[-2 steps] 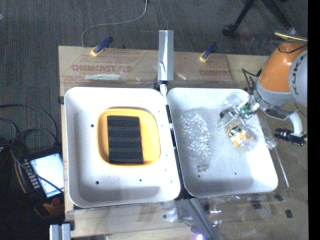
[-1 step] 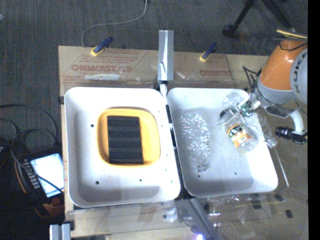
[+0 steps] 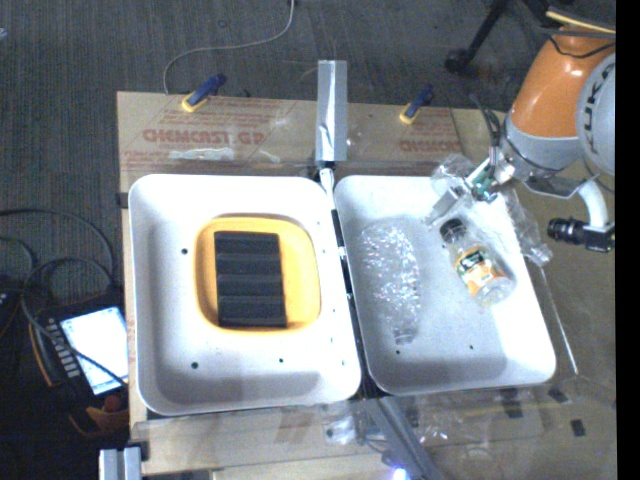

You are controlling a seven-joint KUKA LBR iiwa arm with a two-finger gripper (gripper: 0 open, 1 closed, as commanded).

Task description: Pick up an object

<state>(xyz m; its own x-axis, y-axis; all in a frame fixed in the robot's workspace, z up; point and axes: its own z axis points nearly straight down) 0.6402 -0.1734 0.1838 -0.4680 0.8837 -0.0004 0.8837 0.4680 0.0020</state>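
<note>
In the right bin (image 3: pixel 455 360) lie two items. One is a small clear bottle (image 3: pixel 478 268) with a black cap and an orange label, lying on its side at the right. The other is a crumpled clear plastic bottle (image 3: pixel 392 268) near the bin's left wall. A yellow sponge with a black ribbed top (image 3: pixel 256 274) rests in the middle of the left bin (image 3: pixel 152 298). My gripper (image 3: pixel 452 202) hangs over the right bin's far right corner, just above the small bottle's cap, and I see nothing held in it.
A metal post (image 3: pixel 331 118) stands behind the seam between the bins. Two blue and yellow clamps (image 3: pixel 203 91) (image 3: pixel 417 99) pin the board at the back. A lit tablet (image 3: pixel 88 343) and cables lie on the floor at the left.
</note>
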